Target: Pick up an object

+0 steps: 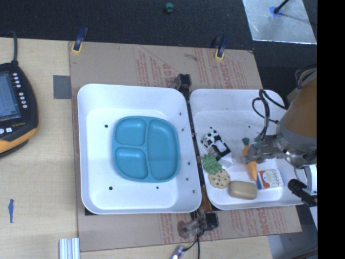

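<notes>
While the claw (pixel 257 151) hangs low in the right bin (pixel 232 99), its grip state unreadable, the approach looks underway; next, settle squarely on the carrot (pixel 252 170).

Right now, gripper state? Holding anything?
Gripper: low in the right bin, by the orange carrot-like piece; whether it is open, closed or holding anything cannot be told.

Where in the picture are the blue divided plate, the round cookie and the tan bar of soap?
Blue divided plate (pixel 146 148): camera view, on its central ridge.
Round cookie (pixel 219 179): camera view, on its top face.
Tan bar of soap (pixel 242 189): camera view, on its middle.
</notes>
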Controlling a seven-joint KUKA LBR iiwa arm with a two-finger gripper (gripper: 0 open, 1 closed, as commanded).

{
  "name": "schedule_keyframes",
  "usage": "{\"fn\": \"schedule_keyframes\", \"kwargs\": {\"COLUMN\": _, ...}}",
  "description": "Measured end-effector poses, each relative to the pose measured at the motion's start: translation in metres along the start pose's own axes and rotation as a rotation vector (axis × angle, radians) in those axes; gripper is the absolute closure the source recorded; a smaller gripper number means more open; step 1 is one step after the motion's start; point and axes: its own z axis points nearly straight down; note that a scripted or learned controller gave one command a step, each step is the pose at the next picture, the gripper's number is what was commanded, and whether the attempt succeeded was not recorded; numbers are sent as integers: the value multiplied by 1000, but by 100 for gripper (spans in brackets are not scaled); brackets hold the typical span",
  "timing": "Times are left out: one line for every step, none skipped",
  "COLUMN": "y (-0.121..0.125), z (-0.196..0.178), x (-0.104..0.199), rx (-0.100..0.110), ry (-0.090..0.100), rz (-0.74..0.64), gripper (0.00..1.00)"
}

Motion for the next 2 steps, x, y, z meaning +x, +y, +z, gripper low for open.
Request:
{"fn": "schedule_keyframes", "kwargs": {"y": -32, "z": 19, "x": 23, "rx": -12, "ry": -3, "rz": 1, "gripper": 100}}
{"fn": "schedule_keyframes", "kwargs": {"y": -14, "z": -79, "x": 105, "rx": -3, "ry": 2, "rz": -1, "gripper": 100}}
